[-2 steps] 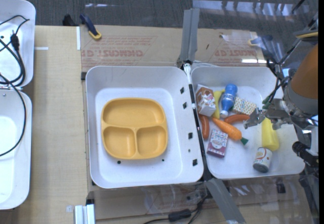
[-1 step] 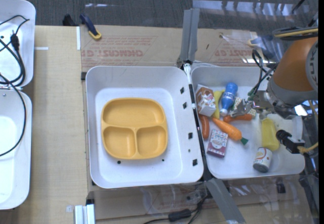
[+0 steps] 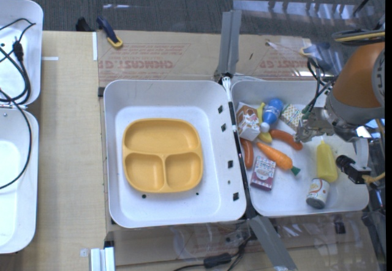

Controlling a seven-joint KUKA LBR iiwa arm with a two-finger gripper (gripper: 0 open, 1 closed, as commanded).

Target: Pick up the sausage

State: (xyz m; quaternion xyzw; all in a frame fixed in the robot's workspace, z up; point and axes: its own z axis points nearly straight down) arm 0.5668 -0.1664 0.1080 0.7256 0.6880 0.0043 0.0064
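The sausage, a short reddish-orange plastic link (image 3: 247, 153), lies at the 9 o'clock edge of the right-hand shallow white bin (image 3: 343, 202), hard against the wall it shares with the left-hand white bin (image 3: 116, 141), its long axis running 12 to 6 o'clock. The grey arm's two-finger gripper (image 3: 304, 132) hangs over the middle of the right bin, so the sausage lies toward its 8 o'clock, well apart; I cannot tell how wide its fingers stand. Between them lies the orange plastic carrot (image 3: 275, 155), slanting from 10 to 4 o'clock, with the small pink carton (image 3: 263, 173) just beside the sausage at its 4 o'clock. By my judgement, the wall leaves little room on the sausage's 9 o'clock side.
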